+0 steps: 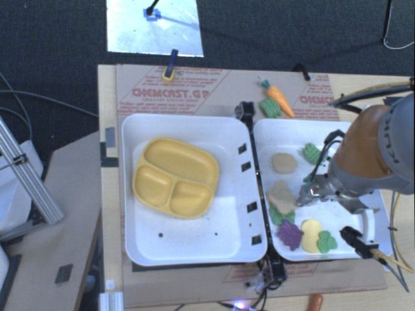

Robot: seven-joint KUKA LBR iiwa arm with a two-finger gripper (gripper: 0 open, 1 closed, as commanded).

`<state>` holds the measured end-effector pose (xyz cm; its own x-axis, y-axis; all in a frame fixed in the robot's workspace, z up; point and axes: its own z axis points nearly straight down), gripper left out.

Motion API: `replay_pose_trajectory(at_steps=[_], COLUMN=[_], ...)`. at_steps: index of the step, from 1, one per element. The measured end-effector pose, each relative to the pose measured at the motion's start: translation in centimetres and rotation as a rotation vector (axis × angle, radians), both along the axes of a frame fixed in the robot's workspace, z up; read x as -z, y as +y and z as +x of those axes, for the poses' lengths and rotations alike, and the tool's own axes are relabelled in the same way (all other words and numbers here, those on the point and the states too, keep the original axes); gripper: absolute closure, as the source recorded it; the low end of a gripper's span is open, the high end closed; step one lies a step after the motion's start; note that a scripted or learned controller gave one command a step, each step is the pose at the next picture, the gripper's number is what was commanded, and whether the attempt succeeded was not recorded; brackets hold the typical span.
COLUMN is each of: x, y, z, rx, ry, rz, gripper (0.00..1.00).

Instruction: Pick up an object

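My gripper (306,194) hangs low in the right bin (337,129), its tips right beside a tan bread-like piece (281,195). Nothing shows between the fingers. Around it lie a round tan cookie (284,163), a green leafy piece (312,152), a purple grape bunch (290,234), a yellow piece (311,230) and a green piece (327,241). A small green item (277,214) sits under the bread piece.
The left bin (188,248) holds a yellow divided plate (175,177). A toy carrot (279,98) and a green toy (270,108) rest on the cardboard behind the bins. The arm's grey body covers the right bin's right side.
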<state>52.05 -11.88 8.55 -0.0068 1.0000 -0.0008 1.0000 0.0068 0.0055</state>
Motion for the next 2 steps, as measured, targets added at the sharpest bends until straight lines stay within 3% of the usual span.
replay_pose_trajectory(at_steps=[1, 2], x=[-10.7, -20.6], y=[10.2, 11.5], z=[-3.3, -3.2], rx=[-0.007, -0.002], ry=[-0.002, -0.007], rz=[0.005, 0.002], gripper=[1.0, 1.0])
